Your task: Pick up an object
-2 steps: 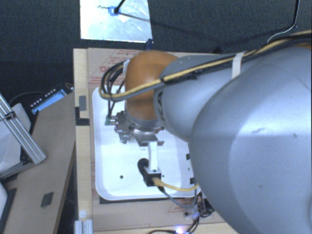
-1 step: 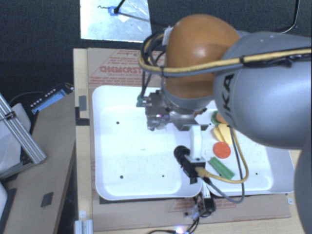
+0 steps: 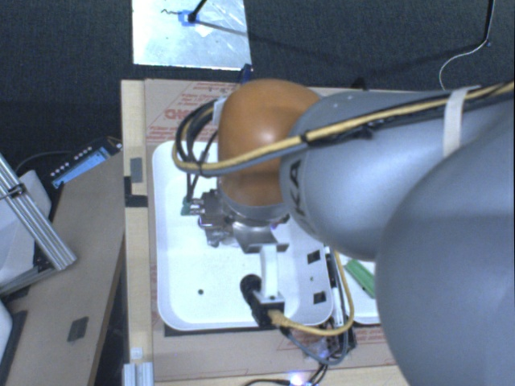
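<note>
Pincer [image 3: 211,230] low over left bin [image 3: 173,296].

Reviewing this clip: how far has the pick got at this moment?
Done: the arm has reached over the left bin, its orange band above it. In hand: nothing visibly held; the wrist hides the gripper. Left: grasping and lifting; a green object lies in the right bin.

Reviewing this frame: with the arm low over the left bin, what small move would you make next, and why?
Probably lift the arm a little and re-aim toward the right bin. The bare floor of the left bin beside the wrist shows just a tiny dark speck, while a green object peeks out by the bin divider. The tool's grasp is hidden under the wrist.
</note>
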